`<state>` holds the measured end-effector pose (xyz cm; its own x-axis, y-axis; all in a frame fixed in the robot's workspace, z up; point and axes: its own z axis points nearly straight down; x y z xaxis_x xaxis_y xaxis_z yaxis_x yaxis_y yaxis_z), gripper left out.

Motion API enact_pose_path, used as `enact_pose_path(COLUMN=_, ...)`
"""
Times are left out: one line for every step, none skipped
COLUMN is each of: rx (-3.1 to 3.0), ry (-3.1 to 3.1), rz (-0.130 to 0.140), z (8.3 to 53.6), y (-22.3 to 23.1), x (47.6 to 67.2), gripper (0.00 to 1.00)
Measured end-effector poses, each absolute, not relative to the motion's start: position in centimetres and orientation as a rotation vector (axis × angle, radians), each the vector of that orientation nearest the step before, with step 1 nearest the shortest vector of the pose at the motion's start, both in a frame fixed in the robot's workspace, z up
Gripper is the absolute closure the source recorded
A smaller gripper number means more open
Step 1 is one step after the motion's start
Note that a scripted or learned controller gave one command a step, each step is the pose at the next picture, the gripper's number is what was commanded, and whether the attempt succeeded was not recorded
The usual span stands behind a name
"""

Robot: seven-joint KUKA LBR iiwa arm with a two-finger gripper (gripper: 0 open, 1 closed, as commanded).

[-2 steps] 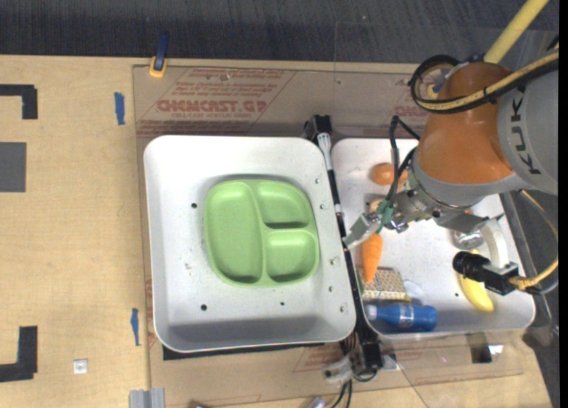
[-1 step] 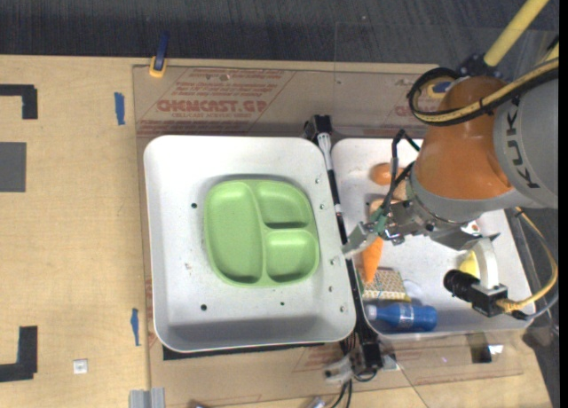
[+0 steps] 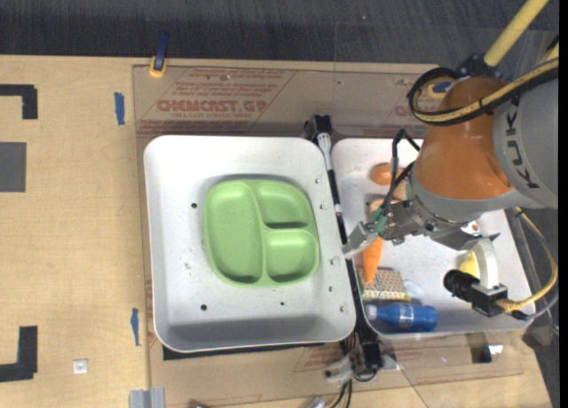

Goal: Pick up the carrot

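Carrot below grey arm lettered "KU"

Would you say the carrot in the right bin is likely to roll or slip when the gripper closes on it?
Probably somewhat. The carrot looks tapered and smooth, so it may squirt out of a pinch. It seems rigid, likely a light plastic toy. Lying beside the blue bottle, it has little room to roll.

**One fixed camera above the bench**

The single view looks down at a slant from well above, taking in the left bin, the right bin and the surrounding bench. The arm enters from the right.
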<state>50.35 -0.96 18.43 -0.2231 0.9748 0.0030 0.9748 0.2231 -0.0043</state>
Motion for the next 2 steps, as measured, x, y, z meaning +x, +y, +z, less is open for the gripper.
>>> enact_pose_path(rx=-1.955, ry=-2.453, rz=0.002, z=18.43, y=-0.96, x=50.35, gripper=0.0)
enact_pose_path(rx=-1.955, ry=-2.453, rz=0.002, z=18.43, y=-0.96, x=50.35, gripper=0.0)
